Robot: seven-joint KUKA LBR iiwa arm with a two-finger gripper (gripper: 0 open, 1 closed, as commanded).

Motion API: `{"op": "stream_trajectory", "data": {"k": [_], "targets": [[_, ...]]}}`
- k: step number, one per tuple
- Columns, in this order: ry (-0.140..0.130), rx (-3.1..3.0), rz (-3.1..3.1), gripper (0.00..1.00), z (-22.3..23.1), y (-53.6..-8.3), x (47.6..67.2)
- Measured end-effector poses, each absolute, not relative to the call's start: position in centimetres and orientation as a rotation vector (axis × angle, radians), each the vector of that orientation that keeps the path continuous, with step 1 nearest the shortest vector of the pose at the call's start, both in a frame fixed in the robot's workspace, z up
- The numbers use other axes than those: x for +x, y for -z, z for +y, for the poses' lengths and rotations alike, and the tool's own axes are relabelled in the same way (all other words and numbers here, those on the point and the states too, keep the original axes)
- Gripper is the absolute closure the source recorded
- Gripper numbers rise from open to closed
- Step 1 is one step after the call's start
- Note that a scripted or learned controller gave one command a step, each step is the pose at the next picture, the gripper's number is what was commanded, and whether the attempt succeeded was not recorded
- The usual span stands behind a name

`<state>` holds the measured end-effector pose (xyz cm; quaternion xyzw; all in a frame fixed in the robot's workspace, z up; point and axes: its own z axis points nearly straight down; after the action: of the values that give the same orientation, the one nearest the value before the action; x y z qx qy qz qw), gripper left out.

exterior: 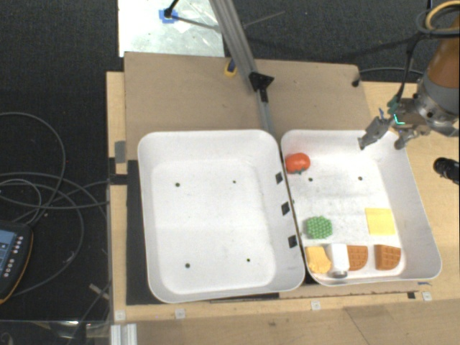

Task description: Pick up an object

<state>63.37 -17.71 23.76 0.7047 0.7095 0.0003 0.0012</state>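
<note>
- Worktop, left to right: left bin in the frame's middle carries nothing to grasp, so any descent there would close on air.
- Red piece sits at the upper left of the right bin, just beside the wall shared with the left bin. Risk: one finger may land on that wall and the rounded shape could roll away.
- Green knobbly ball lies lower, near the same wall; it looks likely to slip out of a shallow pinch.
- Bottom row of the right bin is crowded: orange chunk, white cylinder, two waffle-like pieces, touching or nearly so. Risk: fingers wedge on a neighbour or drag two things at once.
- Yellow flat square lies flush on the bin floor; fingers may scrape over it.
- Gripper hangs over the bin's upper right corner, well apart from every object, fingers spread and holding nothing. Risk: a straight drop from here meets the rim or bare floor.
</note>
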Motion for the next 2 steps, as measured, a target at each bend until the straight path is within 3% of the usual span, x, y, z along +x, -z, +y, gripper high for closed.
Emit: {"op": "stream_trajectory", "data": {"k": [2], "targets": [[0.002,2.217,2.228,0.00,-17.1,-12.7,63.4]]}}
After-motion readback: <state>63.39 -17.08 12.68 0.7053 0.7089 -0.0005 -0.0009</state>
